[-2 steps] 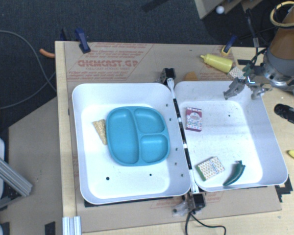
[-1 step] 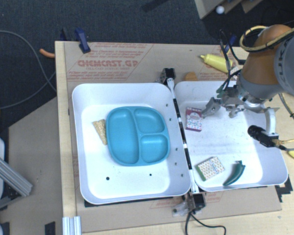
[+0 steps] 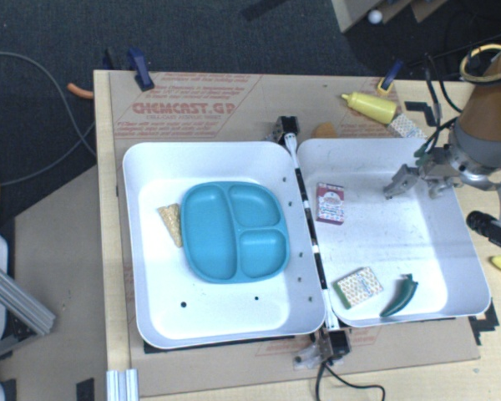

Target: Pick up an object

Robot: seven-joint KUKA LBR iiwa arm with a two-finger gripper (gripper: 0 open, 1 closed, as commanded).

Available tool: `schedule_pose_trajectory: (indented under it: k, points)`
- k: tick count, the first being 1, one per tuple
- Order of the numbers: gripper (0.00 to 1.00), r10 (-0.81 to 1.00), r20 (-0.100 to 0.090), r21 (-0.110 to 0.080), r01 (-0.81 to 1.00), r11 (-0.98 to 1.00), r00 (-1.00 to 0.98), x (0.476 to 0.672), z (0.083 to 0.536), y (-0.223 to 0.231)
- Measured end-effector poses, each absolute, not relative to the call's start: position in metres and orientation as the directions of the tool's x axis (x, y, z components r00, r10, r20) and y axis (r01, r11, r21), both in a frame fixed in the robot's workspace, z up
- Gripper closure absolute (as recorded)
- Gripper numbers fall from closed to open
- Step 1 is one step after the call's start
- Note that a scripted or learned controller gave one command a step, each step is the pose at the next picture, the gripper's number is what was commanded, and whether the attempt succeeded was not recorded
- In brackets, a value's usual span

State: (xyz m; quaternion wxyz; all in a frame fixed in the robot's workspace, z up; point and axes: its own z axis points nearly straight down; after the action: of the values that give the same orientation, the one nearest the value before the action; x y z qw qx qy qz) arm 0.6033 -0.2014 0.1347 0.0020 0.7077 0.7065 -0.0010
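Bench w/ two bins (image 3: 150, 307); pincer (image 3: 405, 182) above right bin, nothing gripped.

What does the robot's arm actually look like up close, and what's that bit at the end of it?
The arm is a rounded grey tube with an orange band above the wrist. At its end sits the gripper, a small grey metal piece with angular parts and thin fingers pointing over the right bin. Dark cables loop beside the arm.
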Motion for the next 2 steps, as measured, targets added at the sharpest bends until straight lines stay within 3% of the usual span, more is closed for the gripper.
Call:
schedule_pose_trajectory:
  k: [1,2]
  points:
    - [0.00,1.000,0.002,-0.002,1.000,0.002,-0.002,0.590,0.145,-0.102]
    - [0.00,1.000,0.000,0.004,1.000,0.002,-0.002,0.619,0.088,-0.097]
